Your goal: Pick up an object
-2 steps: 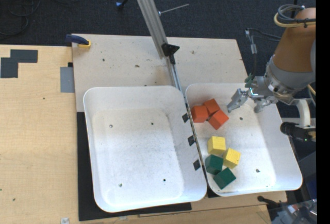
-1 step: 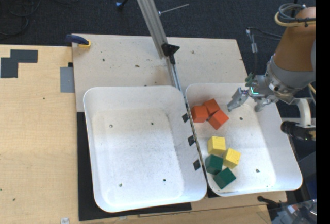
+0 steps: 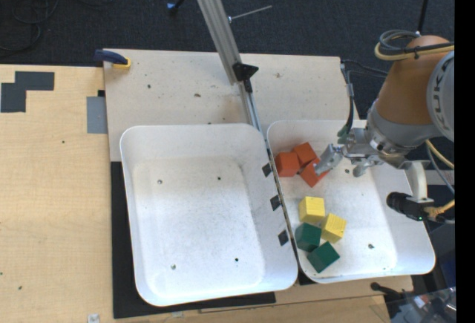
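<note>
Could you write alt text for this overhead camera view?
A grey robot arm's end effector reaches among three orange blocks in the right white bin, which also holds two yellow cubes and two green cubes.

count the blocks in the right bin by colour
orange blocks: 3
yellow blocks: 2
green blocks: 2
total: 7, all in the right bin
</note>
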### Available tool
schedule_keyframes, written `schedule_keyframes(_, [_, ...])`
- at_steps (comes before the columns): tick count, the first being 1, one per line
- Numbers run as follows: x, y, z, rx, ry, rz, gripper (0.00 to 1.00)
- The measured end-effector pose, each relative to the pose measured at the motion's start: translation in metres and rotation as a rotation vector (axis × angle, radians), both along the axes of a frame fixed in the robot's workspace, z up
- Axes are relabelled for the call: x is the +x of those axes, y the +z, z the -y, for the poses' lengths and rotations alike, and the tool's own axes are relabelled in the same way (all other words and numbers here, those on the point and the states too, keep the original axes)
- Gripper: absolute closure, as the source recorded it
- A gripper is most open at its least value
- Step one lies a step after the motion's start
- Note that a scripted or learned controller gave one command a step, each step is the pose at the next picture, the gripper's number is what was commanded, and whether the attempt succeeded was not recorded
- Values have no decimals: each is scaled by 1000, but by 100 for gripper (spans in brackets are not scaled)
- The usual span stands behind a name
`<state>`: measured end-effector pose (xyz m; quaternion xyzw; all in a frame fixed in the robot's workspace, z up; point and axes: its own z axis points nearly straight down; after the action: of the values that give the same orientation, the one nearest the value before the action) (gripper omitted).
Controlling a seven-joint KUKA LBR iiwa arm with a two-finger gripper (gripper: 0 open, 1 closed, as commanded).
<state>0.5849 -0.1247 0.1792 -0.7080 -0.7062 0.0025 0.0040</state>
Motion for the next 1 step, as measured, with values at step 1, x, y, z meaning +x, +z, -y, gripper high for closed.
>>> schedule_keyframes(1, [0, -48, -7, 0, -3, 0, 0])
